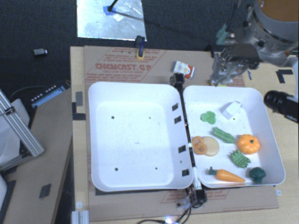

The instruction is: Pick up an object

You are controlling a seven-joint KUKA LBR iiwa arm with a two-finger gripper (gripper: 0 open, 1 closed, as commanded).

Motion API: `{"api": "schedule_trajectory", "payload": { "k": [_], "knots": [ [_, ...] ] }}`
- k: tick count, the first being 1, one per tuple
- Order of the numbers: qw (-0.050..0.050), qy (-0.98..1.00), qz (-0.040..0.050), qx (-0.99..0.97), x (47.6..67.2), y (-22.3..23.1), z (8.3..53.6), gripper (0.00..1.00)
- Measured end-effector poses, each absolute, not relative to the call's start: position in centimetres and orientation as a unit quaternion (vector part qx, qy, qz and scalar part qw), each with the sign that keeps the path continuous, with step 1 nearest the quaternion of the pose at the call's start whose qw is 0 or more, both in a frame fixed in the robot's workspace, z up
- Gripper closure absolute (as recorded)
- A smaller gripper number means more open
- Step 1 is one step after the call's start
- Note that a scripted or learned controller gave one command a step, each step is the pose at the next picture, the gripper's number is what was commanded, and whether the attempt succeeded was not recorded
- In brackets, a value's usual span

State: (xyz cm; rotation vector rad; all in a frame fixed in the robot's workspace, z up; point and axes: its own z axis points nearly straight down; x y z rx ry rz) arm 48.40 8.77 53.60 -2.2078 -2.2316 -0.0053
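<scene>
Eight toy foods lie in the right bin [268, 125], and none is lifted yet, so the whole pick looks still to be done. The hand [223, 76] hangs above the desk just beyond that bin's far rim; how it is set, I cannot tell. Nearest it is a white block [231, 109], with a green broccoli piece [208, 117] beside that. The orange pumpkin [248, 143] and carrot [228, 175] lie farther toward the near rim.

My arm entering from the right.
My grey wrist, with its orange band, hangs at upper right; my gripper [224, 76] points downward, its fingertips too indistinct to judge.
</scene>
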Motion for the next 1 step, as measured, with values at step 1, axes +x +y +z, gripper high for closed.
{"api": "schedule_trajectory", "payload": {
  "k": [1],
  "knots": [
    [-0.002, -0.706, -0.0012, -0.708, 56.77, 3.31, 53.47, 1.0]
  ]
}}
